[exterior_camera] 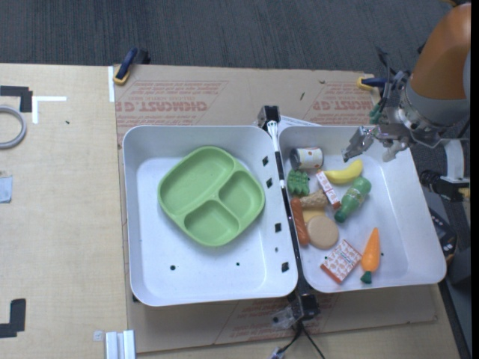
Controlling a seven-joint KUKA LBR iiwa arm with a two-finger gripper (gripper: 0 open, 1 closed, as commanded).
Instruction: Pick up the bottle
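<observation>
1. Your bottle (pixel 352 200) is the green one lying on its side in the right bin (pixel 419 200), just below the banana (pixel 343 173) and touching or nearly touching the wrapped snack (pixel 328 189) on its 9 o'clock side.
2. From the gripper (pixel 372 143), the bottle sits at about 7 o'clock, near but apart; the banana lies between them.
3. Its long axis runs roughly from 1 o'clock to 7 o'clock, cap end toward 1.
4. The gripper hovers over the bin's upper right part, holding nothing; its fingers look spread, though they're small and dark against the wrist clutter.
5. The bottle's lower end blurs into the cookie (pixel 323 232) nearby.
</observation>
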